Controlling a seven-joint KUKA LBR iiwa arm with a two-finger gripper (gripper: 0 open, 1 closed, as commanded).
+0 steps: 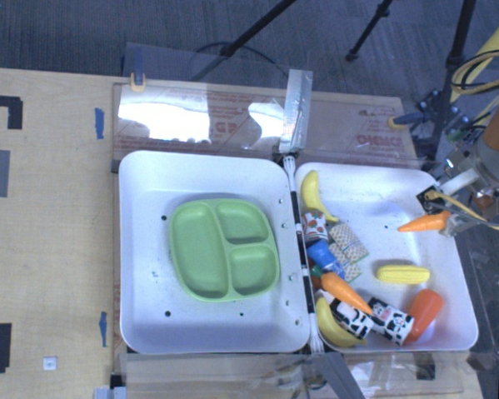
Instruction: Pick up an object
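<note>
Nearest the camera, at about five o'clock, a black-and-white cow toy (pixel 375 318) lies among a banana (pixel 333 326), an orange carrot (pixel 345 289) and a yellow corn cob (pixel 402 274) in the right bin (pixel 466 281). At three o'clock the end effector (pixel 446 211) seems to pinch a second carrot (pixel 423 222) above the bin wall, though blur hides the contact; if so, only the lift remains. The left bin (pixel 139 230) bears a green divided plate (pixel 224 249). The wooden tabletop (pixel 39 225) meets dark carpet (pixel 117 12) at twelve o'clock.

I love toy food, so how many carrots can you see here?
2. One carrot is at the right bin's far right edge, by the gripper. The other carrot lies among the pile along the bin's left wall. More could be buried there.
</note>
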